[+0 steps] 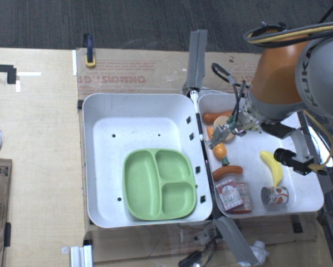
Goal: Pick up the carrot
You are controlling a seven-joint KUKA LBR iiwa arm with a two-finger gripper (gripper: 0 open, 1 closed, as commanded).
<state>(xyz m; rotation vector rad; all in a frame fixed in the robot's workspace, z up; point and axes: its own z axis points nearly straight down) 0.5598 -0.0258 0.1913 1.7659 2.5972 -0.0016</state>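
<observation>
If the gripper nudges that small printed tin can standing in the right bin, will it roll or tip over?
The small printed tin can stands upright on the right white bin floor, so a low push would probably slide it. A high push may tip it, and its round side would then likely roll. The yellow banana close behind could stop it.

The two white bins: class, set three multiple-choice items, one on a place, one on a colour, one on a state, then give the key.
1. Where does the divided plate lie?
A. left bin
B. right bin
C. the bench

2. What colour is the plate?
A. red
B. green
C. blue

3. How does the can sit?
A. upright
B. on its side
C. stacked on the banana

Key: 1 A, the plate rests on the left bin's floor. 2 B, it is pale green. 3 B, its round end faces sideways, beside the banana.
</observation>
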